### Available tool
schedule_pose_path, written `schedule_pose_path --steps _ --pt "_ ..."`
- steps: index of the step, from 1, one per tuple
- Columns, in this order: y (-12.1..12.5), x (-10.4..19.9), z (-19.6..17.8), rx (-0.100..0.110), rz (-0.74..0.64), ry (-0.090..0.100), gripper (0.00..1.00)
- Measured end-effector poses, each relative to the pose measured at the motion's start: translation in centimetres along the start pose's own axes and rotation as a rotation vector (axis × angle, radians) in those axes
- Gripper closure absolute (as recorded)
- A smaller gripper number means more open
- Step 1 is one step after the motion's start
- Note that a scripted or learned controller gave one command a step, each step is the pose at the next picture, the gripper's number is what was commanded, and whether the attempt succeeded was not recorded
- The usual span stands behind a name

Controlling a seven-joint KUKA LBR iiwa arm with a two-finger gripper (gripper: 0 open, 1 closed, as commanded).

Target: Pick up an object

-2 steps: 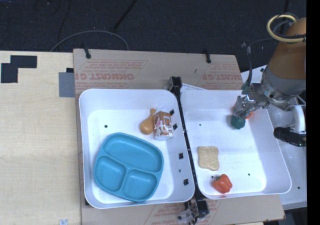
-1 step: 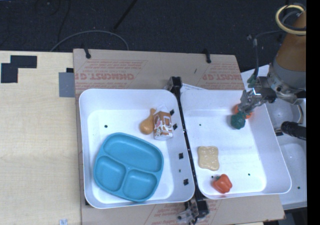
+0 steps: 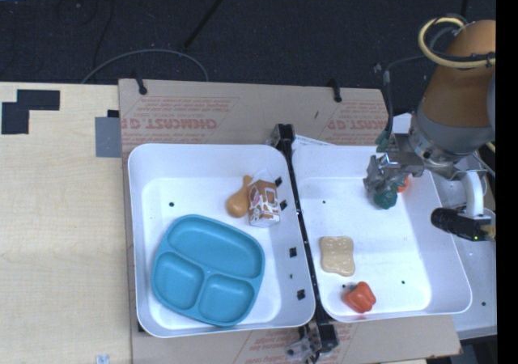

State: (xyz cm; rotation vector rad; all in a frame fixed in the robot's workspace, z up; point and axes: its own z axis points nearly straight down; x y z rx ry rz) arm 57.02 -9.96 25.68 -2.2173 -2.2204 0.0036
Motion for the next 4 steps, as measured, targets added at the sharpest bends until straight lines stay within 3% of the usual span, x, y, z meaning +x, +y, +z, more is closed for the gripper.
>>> schedule_pose_path --steps 1,4 --pt "-0.2 5.7 0.5 0.0 0.0 0.0 1.0" --pt "-4.0 18.7 3.7 0.001 0.002 -0.001 1.0"
